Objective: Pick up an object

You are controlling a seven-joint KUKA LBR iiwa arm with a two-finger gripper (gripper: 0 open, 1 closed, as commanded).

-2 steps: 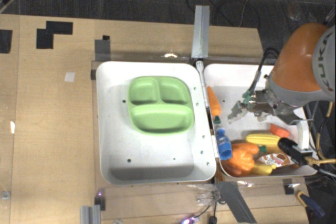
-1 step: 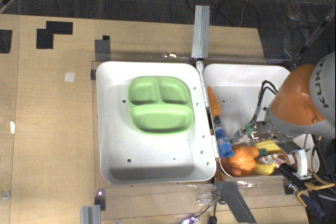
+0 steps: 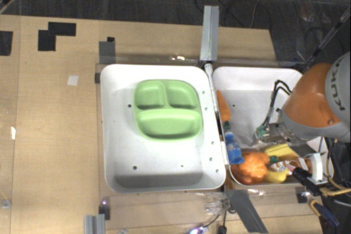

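Wooden bench (image 3: 49, 134), two white bins | near right bin (image 3: 247, 85) corner: orange fruit (image 3: 253, 167), blue bottle (image 3: 233, 149), yellow item (image 3: 279, 150) | gripper (image 3: 267, 131) just above-right of them, grip state cannot be told | far left: green tray (image 3: 167, 108).

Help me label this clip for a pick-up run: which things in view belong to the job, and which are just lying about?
For the job:
- arm over the right bin
- orange fruit
- yellow item
- blue bottle

Lying about:
- green divided plate in the left bin
- black patches on the bench
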